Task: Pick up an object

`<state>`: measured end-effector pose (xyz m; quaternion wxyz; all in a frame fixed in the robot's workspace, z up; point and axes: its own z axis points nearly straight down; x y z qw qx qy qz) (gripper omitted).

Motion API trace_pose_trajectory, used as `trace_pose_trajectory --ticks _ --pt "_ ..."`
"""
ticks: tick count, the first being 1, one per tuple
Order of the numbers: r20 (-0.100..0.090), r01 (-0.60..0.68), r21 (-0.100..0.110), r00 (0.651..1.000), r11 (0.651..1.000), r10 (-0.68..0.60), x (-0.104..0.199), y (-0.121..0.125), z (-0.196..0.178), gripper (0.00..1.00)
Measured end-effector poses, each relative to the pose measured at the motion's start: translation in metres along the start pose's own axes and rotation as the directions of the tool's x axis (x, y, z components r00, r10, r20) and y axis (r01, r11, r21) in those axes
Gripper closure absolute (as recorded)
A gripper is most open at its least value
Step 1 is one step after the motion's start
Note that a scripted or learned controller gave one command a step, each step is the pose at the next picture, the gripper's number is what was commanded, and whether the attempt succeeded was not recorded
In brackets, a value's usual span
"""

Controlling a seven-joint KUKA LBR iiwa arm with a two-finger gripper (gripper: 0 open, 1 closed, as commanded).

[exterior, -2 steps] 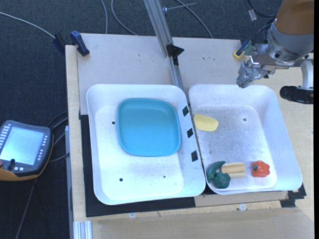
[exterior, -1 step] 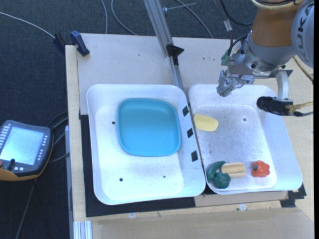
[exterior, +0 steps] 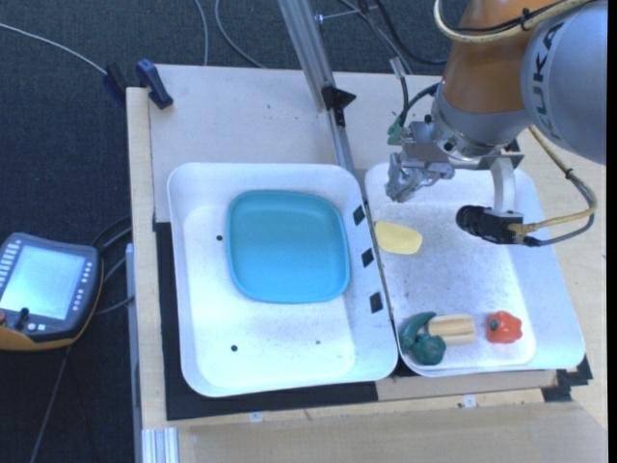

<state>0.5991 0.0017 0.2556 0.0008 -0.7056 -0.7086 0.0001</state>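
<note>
The right white plastic bin (exterior: 540, 258) has open floor through its middle. A flat yellow piece (exterior: 398, 237) lies far-left. A green toy vegetable (exterior: 422, 338), tan wooden cylinder (exterior: 453, 329) and red toy pepper (exterior: 502, 327) line its near wall. A light-blue square plate (exterior: 287, 246) fills the left white bin's (exterior: 183, 258) middle. A slanted metal pole (exterior: 308, 46) rises behind.

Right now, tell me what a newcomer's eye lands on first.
The blue plate in the left bin stands out most. Next, the orange-banded arm, its tool over the far end of the right bin, near a yellow piece. A green toy, a tan block and a red toy sit at that bin's near edge.
</note>
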Motion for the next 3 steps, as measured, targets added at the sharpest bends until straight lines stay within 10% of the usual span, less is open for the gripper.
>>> trace_pose_trajectory --ticks 2,3 --pt "0.0 0.0 -0.001 1.0 1.0 0.0 0.098 -0.035 0.005 1.0" --pt "0.001 -0.004 -0.001 1.0 1.0 0.004 0.096 -0.034 0.005 0.0"
